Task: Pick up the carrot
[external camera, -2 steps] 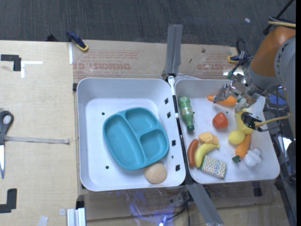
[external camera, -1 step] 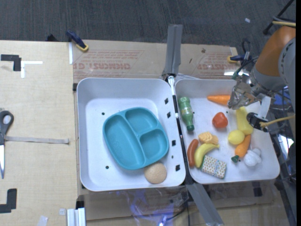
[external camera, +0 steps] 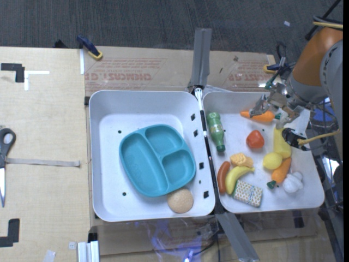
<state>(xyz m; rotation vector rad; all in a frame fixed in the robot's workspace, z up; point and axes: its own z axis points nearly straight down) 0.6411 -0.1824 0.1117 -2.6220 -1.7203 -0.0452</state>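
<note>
Nearest the camera, a speckled block [external camera: 248,193] lies at the front of the right bin [external camera: 311,203], nearer than the bottle [external camera: 216,131] and to its right. A tan bun [external camera: 180,201] sits in the left bin [external camera: 98,201], nearer than the bottle and to its left. A white lump [external camera: 293,183] lies far right of the bottle, near the bin's front right corner. A banana [external camera: 238,177] and a red sausage [external camera: 222,176] lie side by side just nearer than the bottle, the banana touching the block.

The carrot [external camera: 282,170], with a green stub at its near end, lies slantwise well right of the bottle and nearer the camera, just beside the white lump. A lemon [external camera: 272,161] touches its far end. A small orange-yellow piece [external camera: 241,160] rests by the banana's tip. A blue tray [external camera: 157,160] with three compartments fills the middle of the left bin, left of the bottle.

A tomato [external camera: 254,140] stands right of the bottle, a yellow piece [external camera: 281,142] beyond it. The bottle itself, green, lies along the bin's left wall.

Farther back and right of the bottle, a second orange tapered piece [external camera: 259,115], carrot-like too, lies under the gripper [external camera: 274,106]. Whether the gripper is wide, narrow or gripping cannot be told. The arm [external camera: 319,64] rises behind it.
</note>
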